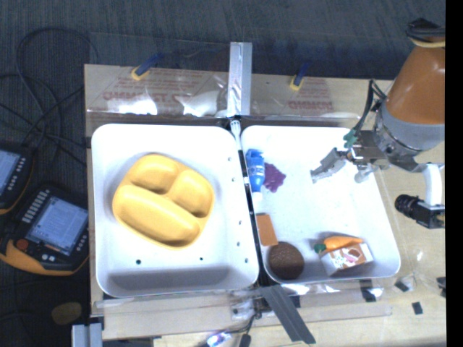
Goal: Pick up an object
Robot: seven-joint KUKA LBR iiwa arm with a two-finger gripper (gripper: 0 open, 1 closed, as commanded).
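The right bin (376, 215) holds a blue tube (254, 168) and a purple scrap (274, 176) by its left wall. An orange block (266, 230) and a brown ball (286, 259) lie lower on that side, and an orange-and-white carton (346, 254) sits in the near right corner. A big yellow lumpy object (163, 198) lies in the left bin (108, 259). My gripper (340, 170) hangs over the right bin's upper right part, open, with nothing between its fingers. It is well to the right of the purple scrap and above the carton.
The arm's grey body with its orange band (419, 85) stands over the bin's far right corner. A metal divider (240, 78) rises behind the two bins. Cables and a handheld pendant (51, 230) lie on the floor at the left.
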